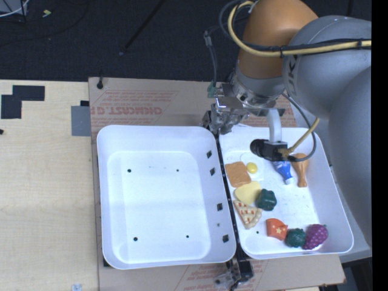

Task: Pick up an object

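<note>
Toys (pixel 267 200) lie clustered in the right bin (pixel 339 223), from toast at nine o'clock to grapes at five, while the gripper (pixel 225 119) hangs over its far-left corner (likely between tries), holding nothing.

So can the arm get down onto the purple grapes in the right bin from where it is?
Probably yes. The grapes lie uncovered in the bin's near corner, only a green toy touching their left side; the arm hangs above the far end.
</note>
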`<state>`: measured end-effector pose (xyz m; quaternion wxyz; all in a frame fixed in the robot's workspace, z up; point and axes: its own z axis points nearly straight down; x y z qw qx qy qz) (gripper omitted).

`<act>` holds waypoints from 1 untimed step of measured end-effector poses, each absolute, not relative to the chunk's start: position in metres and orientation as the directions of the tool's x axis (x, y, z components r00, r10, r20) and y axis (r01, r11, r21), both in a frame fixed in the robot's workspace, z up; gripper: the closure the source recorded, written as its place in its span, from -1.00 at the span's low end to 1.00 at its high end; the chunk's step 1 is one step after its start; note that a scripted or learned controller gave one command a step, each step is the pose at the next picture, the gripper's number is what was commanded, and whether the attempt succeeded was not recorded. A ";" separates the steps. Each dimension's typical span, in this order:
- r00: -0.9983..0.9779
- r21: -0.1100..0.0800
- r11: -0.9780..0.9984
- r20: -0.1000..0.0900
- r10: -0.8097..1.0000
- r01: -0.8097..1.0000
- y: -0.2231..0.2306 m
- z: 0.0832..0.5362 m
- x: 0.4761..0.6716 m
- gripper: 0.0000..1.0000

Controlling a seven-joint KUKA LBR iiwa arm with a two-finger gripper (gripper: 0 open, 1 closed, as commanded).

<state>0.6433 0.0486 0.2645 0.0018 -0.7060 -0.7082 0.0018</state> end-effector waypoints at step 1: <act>-0.008 -0.003 0.008 0.002 1.000 1.000 0.139 0.262 0.637 1.00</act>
